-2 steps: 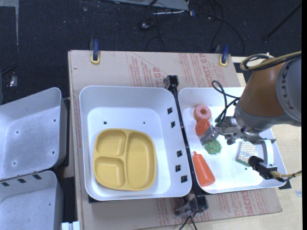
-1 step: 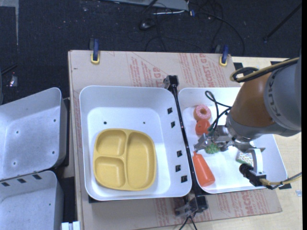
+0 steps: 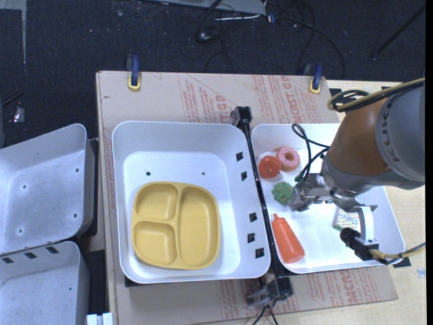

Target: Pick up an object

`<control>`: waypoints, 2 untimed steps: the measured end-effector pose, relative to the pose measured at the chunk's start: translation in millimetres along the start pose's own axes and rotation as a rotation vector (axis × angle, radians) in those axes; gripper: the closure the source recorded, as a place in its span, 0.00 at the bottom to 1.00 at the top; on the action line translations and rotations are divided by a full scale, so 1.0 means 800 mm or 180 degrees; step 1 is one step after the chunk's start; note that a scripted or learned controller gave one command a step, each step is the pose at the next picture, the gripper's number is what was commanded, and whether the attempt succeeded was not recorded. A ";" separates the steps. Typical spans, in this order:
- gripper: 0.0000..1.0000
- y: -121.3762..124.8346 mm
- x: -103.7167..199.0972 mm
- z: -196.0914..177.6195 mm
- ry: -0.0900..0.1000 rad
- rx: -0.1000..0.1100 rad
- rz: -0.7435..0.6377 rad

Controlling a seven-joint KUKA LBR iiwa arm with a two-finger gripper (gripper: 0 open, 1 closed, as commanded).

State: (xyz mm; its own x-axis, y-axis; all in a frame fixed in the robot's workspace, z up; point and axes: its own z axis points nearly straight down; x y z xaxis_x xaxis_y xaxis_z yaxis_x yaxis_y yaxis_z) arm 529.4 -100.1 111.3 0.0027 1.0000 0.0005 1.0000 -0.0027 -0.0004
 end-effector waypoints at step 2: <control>1.00 0.003 0.008 -0.115 -0.0004 -0.0011 -0.0018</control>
State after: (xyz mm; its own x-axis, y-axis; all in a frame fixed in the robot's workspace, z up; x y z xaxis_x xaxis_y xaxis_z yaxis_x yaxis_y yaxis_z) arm 532.2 -93.5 203.5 -0.0031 1.0000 -0.0009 1.0000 0.0031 0.0032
